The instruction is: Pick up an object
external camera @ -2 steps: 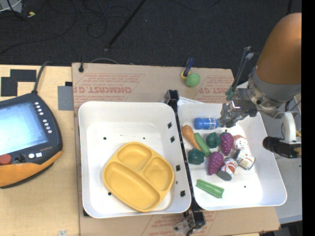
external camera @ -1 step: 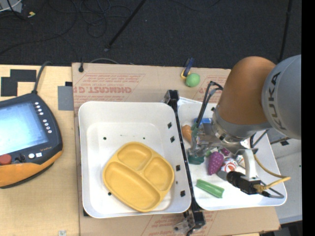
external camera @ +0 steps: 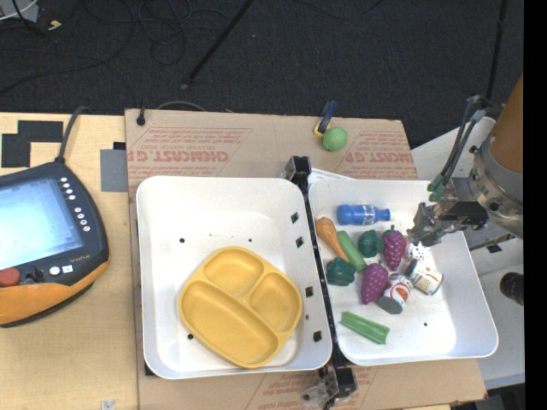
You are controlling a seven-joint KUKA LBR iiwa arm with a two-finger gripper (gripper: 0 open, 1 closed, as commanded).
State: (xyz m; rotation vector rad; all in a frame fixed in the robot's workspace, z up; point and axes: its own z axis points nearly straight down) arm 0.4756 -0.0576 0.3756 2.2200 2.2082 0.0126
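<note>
Right now the gripper [external camera: 425,229] is hanging over the right bin [external camera: 466,331], at the centre right of the frame, with the arm's grey body and orange band [external camera: 523,126] reaching in from the right edge. Whether it is open or closed, I cannot tell from this slanted view; the dark tip is blending into the clutter beneath it, and nothing is visibly being held.

Just below and to the left of the tip, a cluster of toy food is lying. The nearest piece is the upper purple grapes [external camera: 393,248], sitting almost touching the tip's lower-left side, with its long axis running roughly up and down the frame. A second purple grapes [external camera: 373,282] piece is lying lower left of that. A small white can [external camera: 426,280] and a red-and-white piece [external camera: 396,294] are resting directly below the tip. Further left are the blue bottle [external camera: 362,215], lying crosswise, the orange carrot [external camera: 327,231], and the green pepper [external camera: 340,271]. A green bean pod [external camera: 365,327] is lying apart, lower in the bin.

Judging by this, the coming move is turning on a short drop down and slightly left, toward the upper grapes or the can. Crowding is looking like the main risk.

The left bin [external camera: 171,203] is carrying a yellow divided plate [external camera: 241,306].
</note>
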